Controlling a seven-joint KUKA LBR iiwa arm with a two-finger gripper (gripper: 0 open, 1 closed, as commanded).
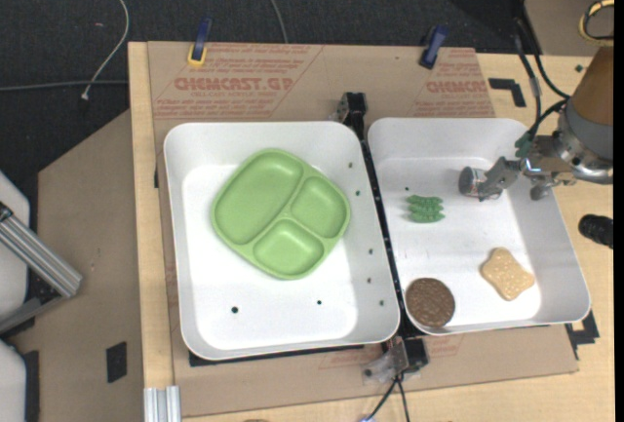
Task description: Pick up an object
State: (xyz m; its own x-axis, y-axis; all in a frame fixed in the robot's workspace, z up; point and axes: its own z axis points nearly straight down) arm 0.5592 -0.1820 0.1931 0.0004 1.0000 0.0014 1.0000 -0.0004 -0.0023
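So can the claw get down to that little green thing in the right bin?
Probably yes. The claw hovers just right of the green piece, which lies alone with nothing over it; the tan biscuit sits well apart.

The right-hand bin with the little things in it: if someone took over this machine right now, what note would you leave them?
Gripper: hovering over the upper part of the right white bin, nothing visibly between its fingers.
Things in that bin: small green leafy toy just left of the gripper, tan biscuit-shaped piece lower right, round brown disc at the lower left corner.
Left white bin: a light green divided plastic plate.
Done: nothing lifted yet.
Left: close on one object and raise it; the green toy looks nearest.
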